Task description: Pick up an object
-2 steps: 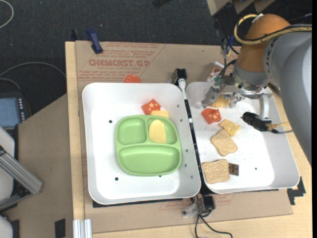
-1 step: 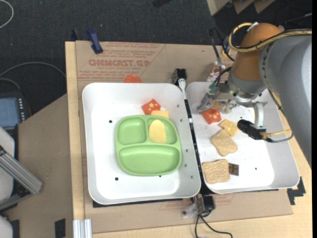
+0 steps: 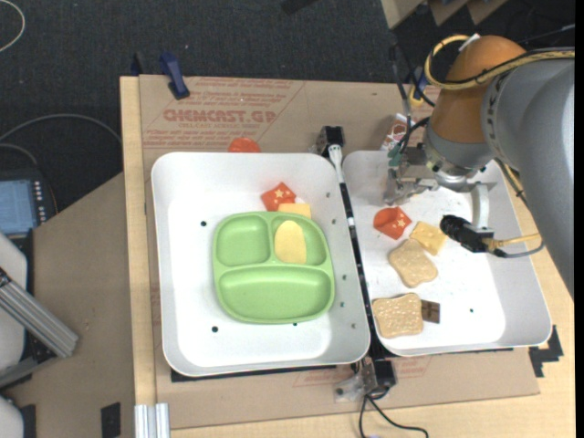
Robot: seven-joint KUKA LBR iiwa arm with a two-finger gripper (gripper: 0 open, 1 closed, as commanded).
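Fingers (image 3: 399,188) are hanging over the far end of the right bin (image 3: 511,327), and their spread can't be told. The red block (image 3: 392,222) is lying just camera-side of them, apart from them. A yellow wedge (image 3: 427,236) is crowding it on the arm side. A toast slice (image 3: 412,264) is sitting further out. Beyond it a bigger toast slice (image 3: 398,315) is touching a brown chip (image 3: 431,312). Well away across the divider, the left bin (image 3: 182,245) is holding a green tray (image 3: 272,286) with a yellow piece (image 3: 290,241) in one compartment. A second red block (image 3: 279,195) is sitting by the tray's far rim.
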